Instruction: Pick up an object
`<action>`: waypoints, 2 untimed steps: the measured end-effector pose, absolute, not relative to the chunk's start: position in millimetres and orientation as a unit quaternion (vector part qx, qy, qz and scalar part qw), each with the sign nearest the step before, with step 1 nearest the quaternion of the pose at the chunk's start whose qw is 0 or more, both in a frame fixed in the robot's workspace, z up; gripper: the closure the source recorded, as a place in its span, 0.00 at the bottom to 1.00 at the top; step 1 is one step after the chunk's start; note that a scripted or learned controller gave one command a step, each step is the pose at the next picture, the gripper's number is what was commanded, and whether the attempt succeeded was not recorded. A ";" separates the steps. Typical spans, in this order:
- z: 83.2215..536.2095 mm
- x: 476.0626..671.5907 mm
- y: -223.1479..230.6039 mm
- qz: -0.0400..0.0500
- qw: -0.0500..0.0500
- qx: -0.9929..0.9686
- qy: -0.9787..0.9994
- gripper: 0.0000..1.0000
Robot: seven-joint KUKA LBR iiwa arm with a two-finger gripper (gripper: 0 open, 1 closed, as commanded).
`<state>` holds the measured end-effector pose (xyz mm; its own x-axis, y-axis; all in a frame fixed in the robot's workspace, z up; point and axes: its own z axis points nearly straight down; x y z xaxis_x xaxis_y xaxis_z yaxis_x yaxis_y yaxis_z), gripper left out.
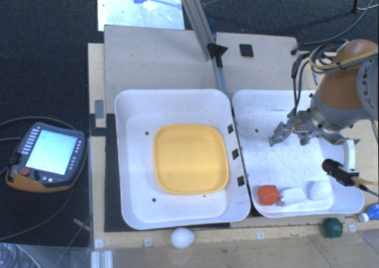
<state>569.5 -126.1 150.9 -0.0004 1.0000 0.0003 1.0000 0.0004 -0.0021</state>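
Three small things lay in a row along the near wall of the right bin (260,163), in its near right part. They were an orange-red ball (267,194) at the left end, a stubby white piece (292,196) in the middle and a white ball (320,190) at the right end. The orange-red ball stood out sharply against the white floor, while the two white things were hard to separate from it. The gripper (282,135) hung over bare floor in the middle of that bin, well apart from the row and on its far side. Whether it was open or closed could not be made out. The orange-red ball appeared to touch the white piece. Whether the white piece touched the white ball could not be told. The bin's near wall ran close along the whole row. The left bin (133,142) held a yellow plate (191,158) lying flat. On the bench (160,54), a white egg-shaped thing (182,238) lay just in front of the left bin and a green ball (333,227) just in front of the right one. A handheld controller (44,155) sat far to the left. Both balls were round, with no direction to speak of. The white piece lay with its long axis along the row, parallel to the near wall.
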 end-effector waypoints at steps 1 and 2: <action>105.6 569.6 -133.9 0.001 0.001 -0.707 -0.707 0.00; 89.8 569.6 -133.8 0.000 0.000 -0.707 -0.707 0.00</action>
<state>569.6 -133.8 89.8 -0.0002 1.0000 -0.0001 1.0000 0.0002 -0.0002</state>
